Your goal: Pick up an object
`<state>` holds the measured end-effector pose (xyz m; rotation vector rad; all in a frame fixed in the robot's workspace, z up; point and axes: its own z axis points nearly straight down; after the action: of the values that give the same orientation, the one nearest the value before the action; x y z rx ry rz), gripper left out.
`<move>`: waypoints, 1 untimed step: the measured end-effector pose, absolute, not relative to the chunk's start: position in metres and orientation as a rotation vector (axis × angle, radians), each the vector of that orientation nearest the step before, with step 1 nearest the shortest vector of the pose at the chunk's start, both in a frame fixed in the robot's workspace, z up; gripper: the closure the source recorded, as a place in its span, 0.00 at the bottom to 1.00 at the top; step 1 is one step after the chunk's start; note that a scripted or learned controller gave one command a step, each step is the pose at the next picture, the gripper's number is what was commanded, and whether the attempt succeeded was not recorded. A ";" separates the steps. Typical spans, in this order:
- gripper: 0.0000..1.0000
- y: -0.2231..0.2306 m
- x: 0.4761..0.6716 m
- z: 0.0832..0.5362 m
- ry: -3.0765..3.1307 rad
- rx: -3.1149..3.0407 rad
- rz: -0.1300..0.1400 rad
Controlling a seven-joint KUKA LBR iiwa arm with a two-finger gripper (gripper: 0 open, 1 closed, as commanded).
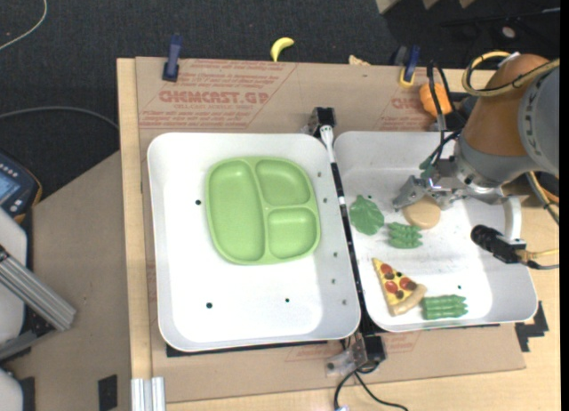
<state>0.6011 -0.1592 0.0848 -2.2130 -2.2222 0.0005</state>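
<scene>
Where the end effector (425,194) hangs, a round tan cookie (423,215) lies.

Red print "CHEMCAST" on the brown board (222,89) behind the bins, rest too faint to read.

The pincer (418,194) is down in the right bin (498,298), just beside a tan round toy (424,215). Near it lie green leafy toys (365,216) and a pizza slice (396,286) (with red dots). A green tray (262,210) sits in the left bin (178,222).
</scene>
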 end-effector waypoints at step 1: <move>1.00 -0.163 0.602 0.096 -2.222 -2.222 -0.001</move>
<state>0.6024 -0.1631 0.0956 -2.2217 -2.2219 -0.0012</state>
